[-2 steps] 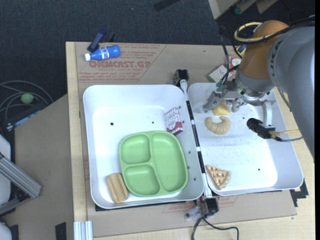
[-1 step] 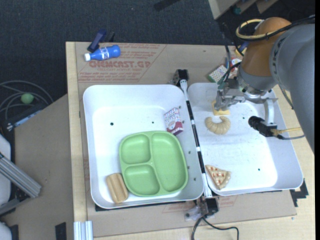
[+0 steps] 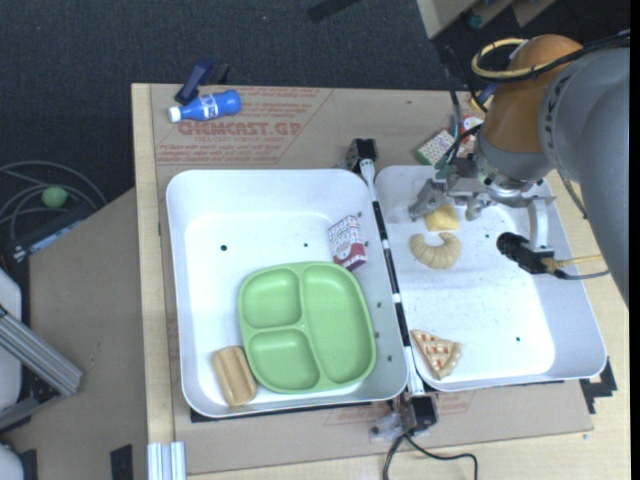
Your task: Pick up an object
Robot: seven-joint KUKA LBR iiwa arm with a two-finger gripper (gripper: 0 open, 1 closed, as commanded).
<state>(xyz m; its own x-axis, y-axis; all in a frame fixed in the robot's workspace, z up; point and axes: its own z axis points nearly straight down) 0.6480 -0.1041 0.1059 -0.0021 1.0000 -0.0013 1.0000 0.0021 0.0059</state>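
1: Two white bins, left bin (image 3: 195,268) and right bin (image 3: 520,313), side by side on a pale board (image 3: 300,133), and the board's got writing! Big red block letters along its far edge, something like GEMCAST. Smaller red lines beneath are too blurred to read.
2: And the grey arm (image 3: 590,118)?
1: In from the right, orange band up top, bent down over the right bin. Its gripper (image 3: 440,203) sits low at that bin's far left part. Open or closed? Can't tell from this angle.
2: Contents, then, biggest first.
1: Green plate (image 3: 285,303), three compartments, toward the near right of the left bin. Next, off the bins, a blue bottle (image 3: 205,106) with a white cap lies on its side at the board's far left, label unreadable. Then a tan bread bar (image 3: 233,375) in the left bin's near left corner, just beside the plate's rim and outside it.
2: Right bin?
1: Croissant (image 3: 437,249) on the left side, apart from a waffle wedge (image 3: 436,353) tucked in the near left corner. Back in the left bin, a little red-and-white packet (image 3: 347,241) sits at the plate's far rim, close to the right wall. It has print on it, nothing I can read.
2: And the thing to pick?
1: Small yellow piece (image 3: 443,220), right under the gripper, just beside the croissant's far side. Whether it's gripped, I can't say.
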